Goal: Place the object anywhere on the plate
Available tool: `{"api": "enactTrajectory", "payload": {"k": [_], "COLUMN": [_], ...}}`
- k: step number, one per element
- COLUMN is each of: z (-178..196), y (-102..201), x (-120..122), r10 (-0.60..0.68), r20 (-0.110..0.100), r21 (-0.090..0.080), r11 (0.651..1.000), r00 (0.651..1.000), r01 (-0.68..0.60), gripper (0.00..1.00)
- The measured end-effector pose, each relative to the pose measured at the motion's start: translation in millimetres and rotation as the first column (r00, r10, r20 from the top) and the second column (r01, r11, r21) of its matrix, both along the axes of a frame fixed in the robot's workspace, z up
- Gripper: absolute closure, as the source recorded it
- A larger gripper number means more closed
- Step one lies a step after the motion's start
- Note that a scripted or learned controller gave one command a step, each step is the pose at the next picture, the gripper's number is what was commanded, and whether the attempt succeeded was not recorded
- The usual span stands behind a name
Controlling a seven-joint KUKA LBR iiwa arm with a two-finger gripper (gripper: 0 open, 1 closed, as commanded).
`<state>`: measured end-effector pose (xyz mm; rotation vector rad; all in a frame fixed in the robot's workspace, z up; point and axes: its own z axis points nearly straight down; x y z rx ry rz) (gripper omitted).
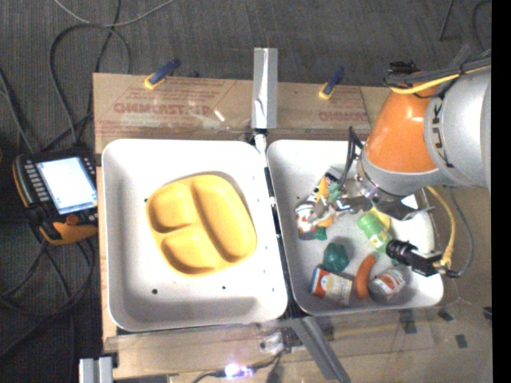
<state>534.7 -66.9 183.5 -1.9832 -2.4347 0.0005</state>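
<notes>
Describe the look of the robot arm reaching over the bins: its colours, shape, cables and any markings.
The grey KUKA arm is a thick, rounded, smooth-shelled limb with a broad orange band above the wrist. Part of a dark letter marking shows on the grey shell beside the band. Below it sits a darker metallic gripper. A yellow cable loops near the wrist, and a black connector juts out.

a yellow plate point(203, 223) sits in the white bin point(120, 238) at frame left. the right white bin point(291, 214) holds a teal object point(336, 255), an orange-red sausage shape point(365, 275) and a light green piece point(372, 226). the arm point(447, 134) is grey with an orange band.
</notes>
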Motion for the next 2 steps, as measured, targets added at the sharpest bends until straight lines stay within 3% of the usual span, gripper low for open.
{"api": "enactTrajectory", "payload": {"k": [1,2], "z": [-0.2,0.0], "y": [120.8,120.7], "x": [37.8,37.8], "r10": [0.196,0.196], "r20": [-0.001,0.000], "r21": [-0.001,-0.001], "r11": [0.981,0.981], "r00": [0.981,0.981], "r01": [-0.196,-0.196], "gripper": [1.00,0.00]}}
